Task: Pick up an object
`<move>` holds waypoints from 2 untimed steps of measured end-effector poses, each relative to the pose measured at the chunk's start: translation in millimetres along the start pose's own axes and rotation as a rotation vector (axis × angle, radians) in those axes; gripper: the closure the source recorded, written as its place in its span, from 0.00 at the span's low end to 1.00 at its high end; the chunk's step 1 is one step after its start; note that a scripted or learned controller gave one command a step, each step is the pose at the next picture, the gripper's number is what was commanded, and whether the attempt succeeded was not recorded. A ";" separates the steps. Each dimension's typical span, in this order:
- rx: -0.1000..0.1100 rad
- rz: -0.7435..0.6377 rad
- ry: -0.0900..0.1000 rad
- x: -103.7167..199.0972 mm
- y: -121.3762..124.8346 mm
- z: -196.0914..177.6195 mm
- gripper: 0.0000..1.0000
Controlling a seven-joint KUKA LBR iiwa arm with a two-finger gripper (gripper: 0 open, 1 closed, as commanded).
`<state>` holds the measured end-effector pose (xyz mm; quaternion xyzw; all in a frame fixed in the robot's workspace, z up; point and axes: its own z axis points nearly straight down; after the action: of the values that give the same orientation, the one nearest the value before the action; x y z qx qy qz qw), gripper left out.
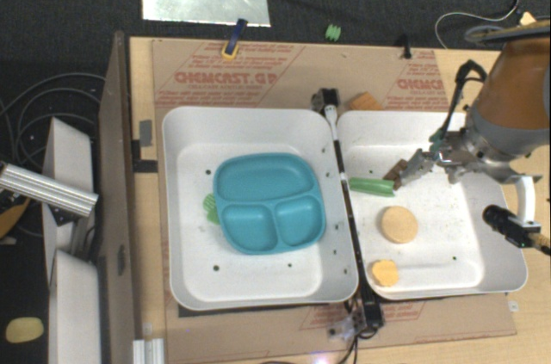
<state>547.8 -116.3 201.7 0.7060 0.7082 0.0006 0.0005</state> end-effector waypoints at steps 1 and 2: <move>0.001 0.003 0.001 16.5 -31.1 121.4 0.00; -0.002 0.002 0.000 15.5 -29.3 106.9 1.00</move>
<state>518.6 -100.9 94.8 0.7068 0.7074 0.0012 0.0010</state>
